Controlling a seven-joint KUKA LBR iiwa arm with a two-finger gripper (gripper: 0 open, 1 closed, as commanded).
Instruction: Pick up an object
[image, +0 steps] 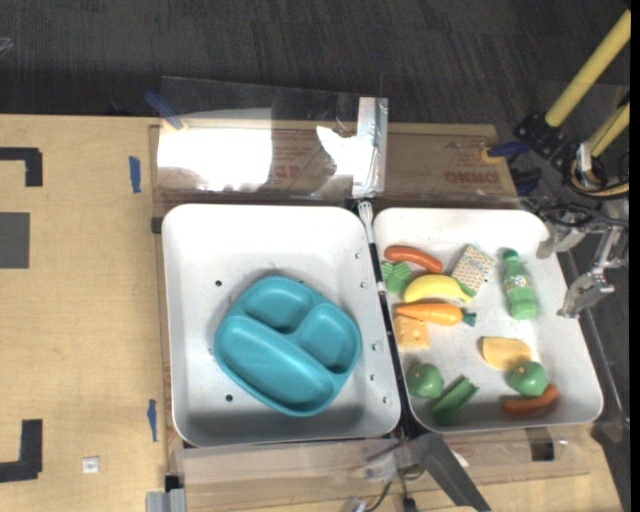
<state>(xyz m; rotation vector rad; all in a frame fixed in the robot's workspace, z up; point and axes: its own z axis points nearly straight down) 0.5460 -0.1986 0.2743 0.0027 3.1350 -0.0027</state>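
Toy food lies loose in the right bin (590, 385), banana (436, 289) mid-pile; blue tray (288, 343) in the left bin (190, 240). Gripper (588, 272) at the right rim; jaw state: cannot tell.

Left of centre in the frame, a shallow white plastic bin (190, 250) holds a teal three-compartment plastic plate (288, 343), while the matching white bin on the right (575, 395) carries bright toy food. There lie a red-orange sausage (413, 258), a yellow banana (436, 289), an orange carrot with green tip (432, 313), a green bottle with pale label (517, 284) and a cream speckled cracker (472, 268). Tan cardboard with black marks (70, 300) fills the left side.
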